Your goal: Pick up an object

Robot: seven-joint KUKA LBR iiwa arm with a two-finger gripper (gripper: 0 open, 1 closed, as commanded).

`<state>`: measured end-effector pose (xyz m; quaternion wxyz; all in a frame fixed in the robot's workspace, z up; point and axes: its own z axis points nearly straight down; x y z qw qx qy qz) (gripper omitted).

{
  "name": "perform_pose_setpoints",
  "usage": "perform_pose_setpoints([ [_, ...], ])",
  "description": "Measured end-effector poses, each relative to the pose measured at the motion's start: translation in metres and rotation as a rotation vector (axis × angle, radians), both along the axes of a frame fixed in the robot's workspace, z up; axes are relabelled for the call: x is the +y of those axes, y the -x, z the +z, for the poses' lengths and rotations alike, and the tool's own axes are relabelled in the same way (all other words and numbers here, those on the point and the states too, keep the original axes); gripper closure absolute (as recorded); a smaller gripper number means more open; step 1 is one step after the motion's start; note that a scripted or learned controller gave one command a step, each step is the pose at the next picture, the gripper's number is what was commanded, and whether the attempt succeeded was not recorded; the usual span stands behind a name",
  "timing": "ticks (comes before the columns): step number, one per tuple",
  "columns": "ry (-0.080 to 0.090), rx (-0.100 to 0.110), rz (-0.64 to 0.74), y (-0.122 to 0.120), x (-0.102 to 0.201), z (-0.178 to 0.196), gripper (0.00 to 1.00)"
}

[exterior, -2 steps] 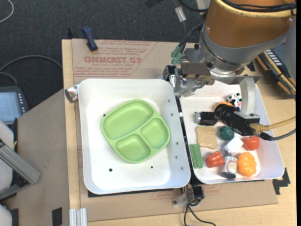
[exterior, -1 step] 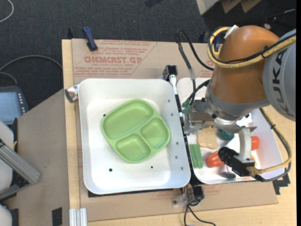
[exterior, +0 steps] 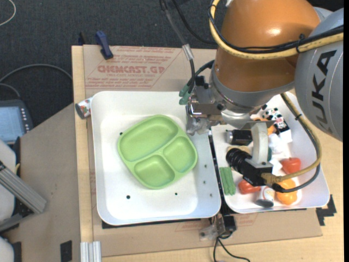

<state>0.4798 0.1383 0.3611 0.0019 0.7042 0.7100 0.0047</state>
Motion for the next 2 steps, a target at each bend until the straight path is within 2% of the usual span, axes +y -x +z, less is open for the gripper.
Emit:
perform_pose_setpoints([
  [1,0.007,0.018,-0.015,0.001,-0.050,-0.070,1.00],
  [2,-0.002,-0.008,-0.004,-0.001,-0.020,0.067,1.00],
])
